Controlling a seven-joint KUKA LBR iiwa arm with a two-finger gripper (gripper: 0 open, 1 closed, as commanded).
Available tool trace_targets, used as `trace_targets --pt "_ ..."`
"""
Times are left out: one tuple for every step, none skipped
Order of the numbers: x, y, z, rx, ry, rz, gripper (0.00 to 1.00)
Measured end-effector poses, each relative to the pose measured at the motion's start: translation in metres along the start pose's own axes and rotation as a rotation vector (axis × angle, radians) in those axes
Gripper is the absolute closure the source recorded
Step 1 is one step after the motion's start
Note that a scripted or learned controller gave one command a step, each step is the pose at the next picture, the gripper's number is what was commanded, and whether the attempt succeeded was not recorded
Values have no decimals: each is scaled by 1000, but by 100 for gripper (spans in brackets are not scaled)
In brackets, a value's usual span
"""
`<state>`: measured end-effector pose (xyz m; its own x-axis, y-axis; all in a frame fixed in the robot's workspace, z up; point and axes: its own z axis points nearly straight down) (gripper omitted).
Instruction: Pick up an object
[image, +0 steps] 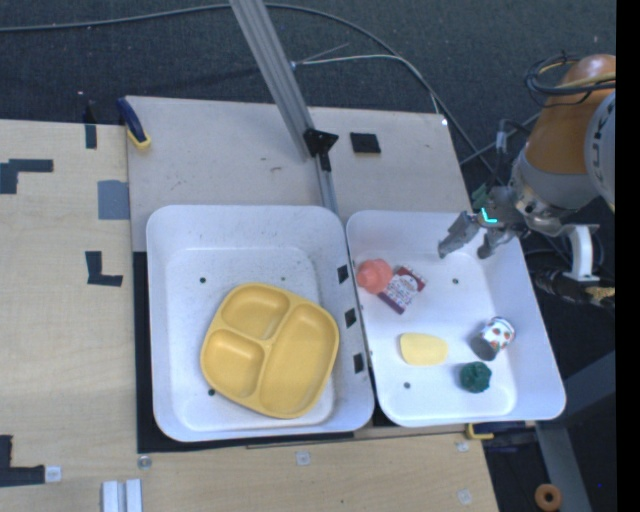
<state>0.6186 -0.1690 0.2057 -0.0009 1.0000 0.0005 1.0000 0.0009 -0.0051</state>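
Note:
The right white bin (520, 300) holds several small items: a pink ball (373, 274), a red and white packet (403, 288) beside it, a yellow oval piece (423, 348), a silver can-like item (493, 336) and a dark green lump (475, 377). My gripper (472, 240) hovers over the bin's far right corner, its two fingers spread apart with nothing between them. It stands well apart from every item, up and to the right of the packet.
The left white bin (170, 300) carries a yellow divided plate (270, 348). A metal pole (285, 80) rises behind the bins. A yellow and blue clip (133, 123) lies at the bench's far left corner. Cables trail near the arm at right.

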Motion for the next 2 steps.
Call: trace_targets --pt "0 1 -2 -4 -1 -1 0" --pt "-3 -2 43 1 -1 0 0"
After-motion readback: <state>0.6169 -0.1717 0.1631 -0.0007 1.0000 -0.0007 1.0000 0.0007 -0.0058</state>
